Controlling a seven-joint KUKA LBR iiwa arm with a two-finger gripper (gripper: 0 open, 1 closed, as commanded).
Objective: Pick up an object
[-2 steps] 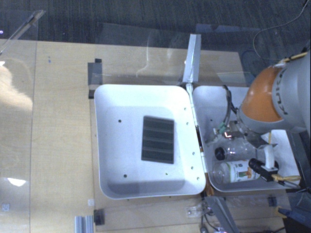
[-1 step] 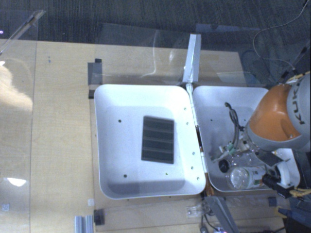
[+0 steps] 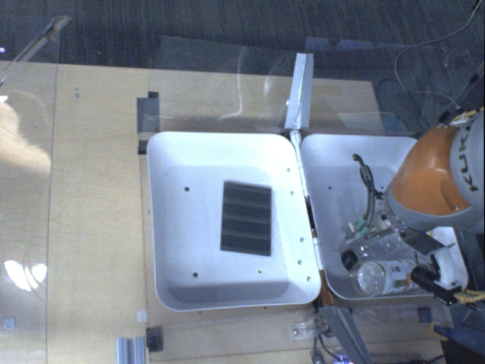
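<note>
Slippage is judged the main risk: a clear plastic bottle (image 3: 377, 276) lies on its side near the front edge of the right bin (image 3: 333, 203), and its round, smooth wall could roll away from a pinch that lands off its axis. A second risk is seen in the clutter beside it; a dark cable-like piece (image 3: 365, 174) and some small green and clear bits (image 3: 362, 230) lie just behind the bottle, so a wrong thing could be caught or pushed. The gripper (image 3: 383, 233) is lowered into the right bin, just behind the bottle and among those bits, with the orange band (image 3: 428, 177) above it. The arm is bent steeply downward. Whether the fingers are spread or closed cannot be told, since they are blurred. A dark slatted block (image 3: 246, 218) lies flat in the middle of the left bin (image 3: 167, 203), well apart from the bottle.
</note>
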